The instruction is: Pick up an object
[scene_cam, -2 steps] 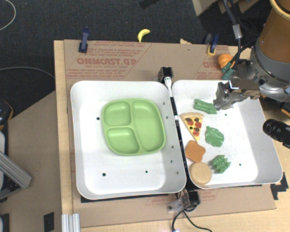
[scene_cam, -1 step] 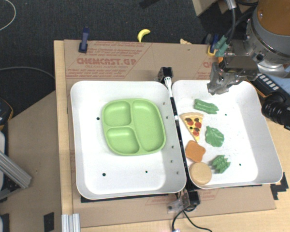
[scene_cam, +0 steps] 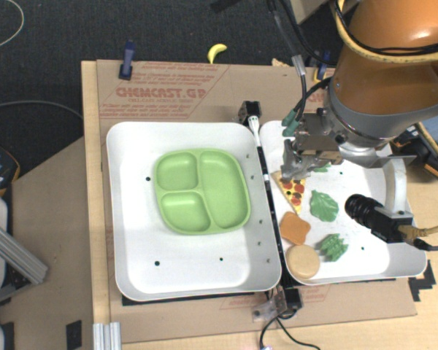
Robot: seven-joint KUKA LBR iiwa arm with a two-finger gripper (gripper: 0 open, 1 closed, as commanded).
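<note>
Red print reading "CHEMCAST G.P" runs along the far edge of the brown board under the bins; the smaller lines are unreadable

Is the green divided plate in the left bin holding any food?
Empty. The green divided plate lies flat in the left bin, and all three of its compartments show bare green.

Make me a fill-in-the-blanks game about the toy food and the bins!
The green plate with three sections lies in the ____ bin.
The pizza slice lies in the ____ bin.
The round tan cookie sits just below the ____ nugget.
The gripper hovers above the ____ slice.

Missing words: left; right; orange; pizza
</note>
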